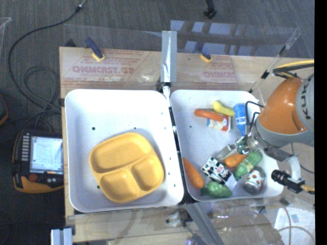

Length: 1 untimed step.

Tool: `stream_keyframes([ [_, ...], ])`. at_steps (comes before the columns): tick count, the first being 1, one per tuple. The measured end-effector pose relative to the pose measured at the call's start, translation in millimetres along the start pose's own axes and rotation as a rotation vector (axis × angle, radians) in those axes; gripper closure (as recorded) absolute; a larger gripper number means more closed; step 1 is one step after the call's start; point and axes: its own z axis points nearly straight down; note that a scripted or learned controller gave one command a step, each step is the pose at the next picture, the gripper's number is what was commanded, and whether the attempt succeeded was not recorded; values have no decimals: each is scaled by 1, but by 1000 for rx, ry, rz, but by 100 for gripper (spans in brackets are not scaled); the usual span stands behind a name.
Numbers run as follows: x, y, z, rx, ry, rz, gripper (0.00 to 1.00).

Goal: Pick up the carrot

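Now | carrot [192, 172] lies in right bin [186, 116], near left wall | jaws [244, 146] well apart from it, state unreadable

Arm [286, 111]: cut off by the right edge of the picture.
Claw [244, 146]: too small and cluttered to tell how it stands.
Orange piece [234, 160] under the claw: partly covered.
Green vegetable [216, 189]: blurred, kind unclear.
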Motion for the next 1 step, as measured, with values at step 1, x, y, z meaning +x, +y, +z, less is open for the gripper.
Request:
stream_keyframes([
  [1, -1, 3, -12, -7, -3, 0, 100],
])
